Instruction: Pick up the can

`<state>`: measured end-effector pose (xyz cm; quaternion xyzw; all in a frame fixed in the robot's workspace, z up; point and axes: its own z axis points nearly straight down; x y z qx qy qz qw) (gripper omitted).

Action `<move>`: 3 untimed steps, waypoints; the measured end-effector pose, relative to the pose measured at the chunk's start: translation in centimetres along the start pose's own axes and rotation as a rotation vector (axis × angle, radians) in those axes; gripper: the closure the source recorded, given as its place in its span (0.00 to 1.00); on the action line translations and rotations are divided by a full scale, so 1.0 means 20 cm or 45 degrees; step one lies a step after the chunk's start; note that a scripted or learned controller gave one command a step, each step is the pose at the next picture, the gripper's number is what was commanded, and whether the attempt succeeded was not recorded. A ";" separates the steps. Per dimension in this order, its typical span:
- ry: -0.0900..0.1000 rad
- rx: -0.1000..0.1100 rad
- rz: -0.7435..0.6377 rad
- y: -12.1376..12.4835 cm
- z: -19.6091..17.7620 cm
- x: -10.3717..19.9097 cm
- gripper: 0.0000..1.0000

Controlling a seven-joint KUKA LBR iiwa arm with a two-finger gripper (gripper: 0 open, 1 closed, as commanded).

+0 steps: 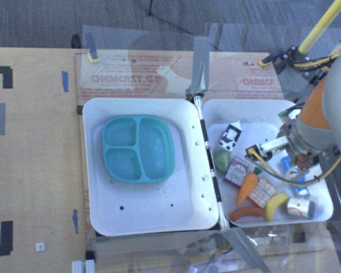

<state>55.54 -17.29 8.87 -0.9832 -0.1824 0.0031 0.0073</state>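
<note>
Down in the near right corner of the right bin, the can lies on its side, its long axis running roughly left to right, with what looks like a pale round end turned toward the right wall; its label reads as white with a reddish band, though the print is too small to make out. Just to its left lies a yellow banana, close enough that the two seem to touch. Further left an orange carrot slants across a small pink box, and a red-orange sausage-shaped toy lies along the near wall. A maroon packet, a green round item and a black-and-white carton sit toward the bin's left and far side. The arm comes in from the right, and the end effector hangs above the bin on the far side of the can, apart from it; cables and the wrist cover it, so whether it is released or clenched cannot be told. A blue object beneath it is mostly hidden. In the left bin rests a teal divided plate, on the tan desk.
</note>
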 end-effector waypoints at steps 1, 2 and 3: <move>-0.004 -0.017 -0.448 -0.09 -0.14 0.43 0.00; -0.006 -0.018 -0.444 -0.34 -1.05 0.57 0.00; -0.007 -0.014 -0.269 -0.46 -0.46 0.51 0.00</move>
